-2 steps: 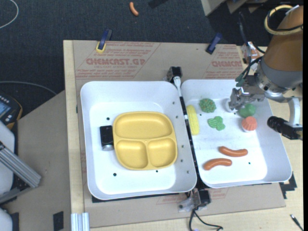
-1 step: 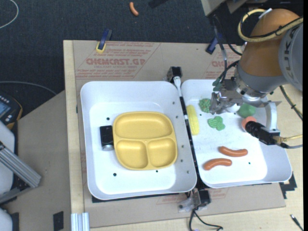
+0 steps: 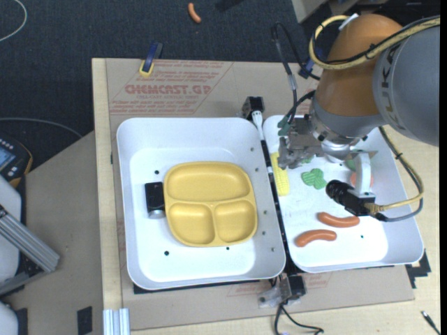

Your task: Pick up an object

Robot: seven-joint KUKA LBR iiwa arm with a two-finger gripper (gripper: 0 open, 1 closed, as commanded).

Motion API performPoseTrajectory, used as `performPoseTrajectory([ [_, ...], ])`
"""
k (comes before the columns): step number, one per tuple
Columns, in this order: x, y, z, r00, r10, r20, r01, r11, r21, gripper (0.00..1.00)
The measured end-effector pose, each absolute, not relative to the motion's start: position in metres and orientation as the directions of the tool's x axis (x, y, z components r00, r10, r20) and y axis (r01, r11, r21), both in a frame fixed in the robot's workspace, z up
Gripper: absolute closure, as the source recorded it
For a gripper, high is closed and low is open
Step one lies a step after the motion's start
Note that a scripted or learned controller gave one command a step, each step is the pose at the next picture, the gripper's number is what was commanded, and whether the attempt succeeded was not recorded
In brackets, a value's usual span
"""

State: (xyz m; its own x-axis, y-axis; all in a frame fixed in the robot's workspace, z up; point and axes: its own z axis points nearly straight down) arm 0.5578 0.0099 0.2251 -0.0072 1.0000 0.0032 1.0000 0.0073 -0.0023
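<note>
Working low in the right bin (image 3: pixel 401 246) with the gripper (image 3: pixel 293 152) near its back-left corner, just behind the yellow corn cob (image 3: pixel 281 180) and the green piece (image 3: pixel 314 179). Cannot tell the gripper's state, spread or pressed together, from this slanted angle; nothing visibly pinched, so judging the pick as not yet made. Nearest candidates: the corn cob, lying along the bin's left wall, and the green piece just right of it. Further forward, two sausages (image 3: pixel 338 220), near each other and well apart from the walls. Judging the corn cob an awkward grasp, tight against the wall with little room on that side; better to favour the green piece or a sausage, with open floor all round. For a sausage, close across the narrow width, not along the length, and centre over the middle to avoid tipping on the lift. Come straight down, stop just shy of the bin floor, close, then rise vertically before any sideways travel. Watch the black cable end (image 3: pixel 346 194) hanging from the wrist near the sausages. Left bin (image 3: pixel 133 152) untouched by the arm, holding a yellow divided plate (image 3: pixel 209 202) with a small black block (image 3: pixel 154 197) touching its left edge. Under both bins, a cardboard-covered surface (image 3: pixel 174 89) with red printing, a blue and yellow clamp (image 3: pixel 149 58) at its back edge. Beyond, dark carpet (image 3: pixel 84 19) with a small orange item (image 3: pixel 194 12) lying loose.
</note>
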Motion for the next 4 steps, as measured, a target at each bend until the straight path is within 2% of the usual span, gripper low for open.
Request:
performPoseTrajectory([
  [1, 0.532, 0.040, 0.217, -0.003, 1.000, 0.001, 1.000, 0.003, -0.005, 1.00],
  [2, 0.540, 0.040, 0.234, -0.001, 1.000, 0.000, 1.000, 0.001, 0.003, 1.00],
  [3, 0.535, 0.030, 0.233, 0.001, 1.000, 0.000, 1.000, -0.001, -0.002, 1.00],
  [4, 0.542, 0.038, 0.233, -0.001, 1.000, 0.000, 1.000, 0.001, 0.002, 1.00],
])
